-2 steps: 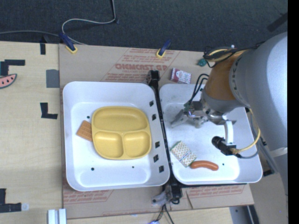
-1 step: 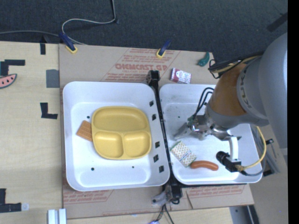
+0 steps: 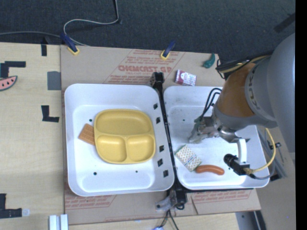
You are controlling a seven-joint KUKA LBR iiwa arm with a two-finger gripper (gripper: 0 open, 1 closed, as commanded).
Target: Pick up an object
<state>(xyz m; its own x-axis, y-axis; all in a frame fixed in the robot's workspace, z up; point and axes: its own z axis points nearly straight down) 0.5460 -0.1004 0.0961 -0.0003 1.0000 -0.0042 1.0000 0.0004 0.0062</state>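
In the left shallow white bin [image 3: 76,143] a yellow moulded plastic tray with three compartments [image 3: 125,135] lies near the middle, and a thin brown wafer-like rectangular piece [image 3: 87,134] pokes out from under its nine o'clock edge. A dark seam of clips runs between this bin and the right shallow white bin [image 3: 182,104]. In the right bin, toward six o'clock, a small white square packet with a criss-cross print [image 3: 188,157] lies just beside an orange sausage-shaped piece [image 3: 210,169], which sits at the packet's four o'clock; whether the two touch cannot be told. The metal two-finger gripper [image 3: 200,131] hangs over the bin floor at about twelve o'clock from the packet, with nothing between its tips, and whether they are spread or pressed together cannot be told. The grey arm with its orange band [image 3: 240,97] fills the three o'clock side. The step in hand looks like the approach to a pick, nothing yet lifted. A clean try would likely centre over the packet or the sausage piece, turn the wrist across the shorter width, descend straight, and keep clear of the bin wall and the neighbouring item.
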